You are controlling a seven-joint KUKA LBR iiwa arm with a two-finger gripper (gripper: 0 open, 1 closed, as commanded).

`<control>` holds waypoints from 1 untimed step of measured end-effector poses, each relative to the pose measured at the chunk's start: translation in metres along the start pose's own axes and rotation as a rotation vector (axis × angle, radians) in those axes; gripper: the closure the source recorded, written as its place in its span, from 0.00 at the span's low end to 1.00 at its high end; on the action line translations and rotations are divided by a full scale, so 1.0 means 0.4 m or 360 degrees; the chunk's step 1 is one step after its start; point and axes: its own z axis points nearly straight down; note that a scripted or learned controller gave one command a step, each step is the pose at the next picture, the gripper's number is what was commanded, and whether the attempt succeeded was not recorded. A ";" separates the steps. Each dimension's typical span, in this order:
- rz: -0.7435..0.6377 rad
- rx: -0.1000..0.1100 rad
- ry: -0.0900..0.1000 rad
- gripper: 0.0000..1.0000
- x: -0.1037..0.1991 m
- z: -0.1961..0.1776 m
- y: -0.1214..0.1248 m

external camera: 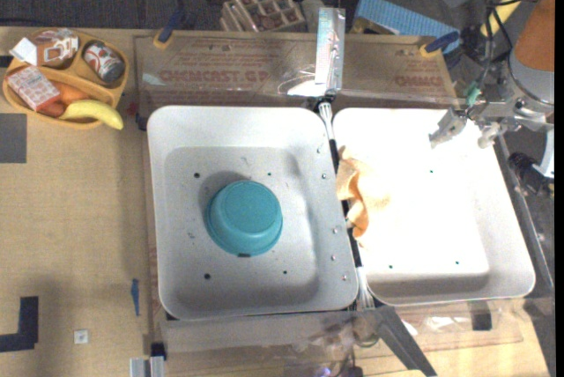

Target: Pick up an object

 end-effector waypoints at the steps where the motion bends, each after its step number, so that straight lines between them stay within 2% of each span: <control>1: -0.0044 0.0000 -0.0001 0.00 0.042 0.085 -0.065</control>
